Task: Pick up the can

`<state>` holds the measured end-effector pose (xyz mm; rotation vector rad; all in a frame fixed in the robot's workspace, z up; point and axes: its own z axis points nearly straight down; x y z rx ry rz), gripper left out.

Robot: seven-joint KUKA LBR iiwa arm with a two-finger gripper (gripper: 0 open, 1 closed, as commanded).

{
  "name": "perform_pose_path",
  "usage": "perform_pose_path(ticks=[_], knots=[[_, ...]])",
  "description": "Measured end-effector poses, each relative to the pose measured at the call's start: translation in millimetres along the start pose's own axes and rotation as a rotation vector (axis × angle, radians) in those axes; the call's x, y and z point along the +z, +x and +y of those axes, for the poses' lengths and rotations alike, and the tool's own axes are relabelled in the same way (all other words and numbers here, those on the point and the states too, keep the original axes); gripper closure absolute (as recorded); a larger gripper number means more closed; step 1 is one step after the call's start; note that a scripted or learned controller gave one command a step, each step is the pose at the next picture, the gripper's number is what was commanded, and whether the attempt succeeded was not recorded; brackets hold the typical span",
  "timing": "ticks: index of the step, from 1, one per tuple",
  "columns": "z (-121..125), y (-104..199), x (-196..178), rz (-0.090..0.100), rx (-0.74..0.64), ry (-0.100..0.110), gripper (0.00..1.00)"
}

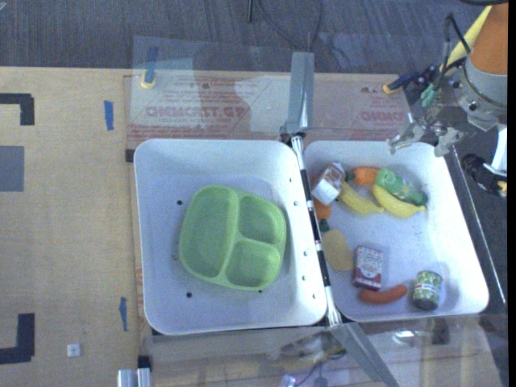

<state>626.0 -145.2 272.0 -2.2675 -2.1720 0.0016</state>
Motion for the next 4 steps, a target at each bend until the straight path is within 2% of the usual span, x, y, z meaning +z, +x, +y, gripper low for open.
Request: perform_pose_path(ticks=[1, 2, 3, 4], knots=[[-63.9, -21.2, 95.8, 0.001, 0.024, 0.002, 0.00], [-63.9, -21.3, 95.8, 0.001, 0.024, 0.002, 0.00], [-136.1, -50.7, 185.3, -0.001, 0.004, -0.008, 0.00], [-137.8, -72.7, 184.2, 0.008, -0.071, -0.010, 0.00]])
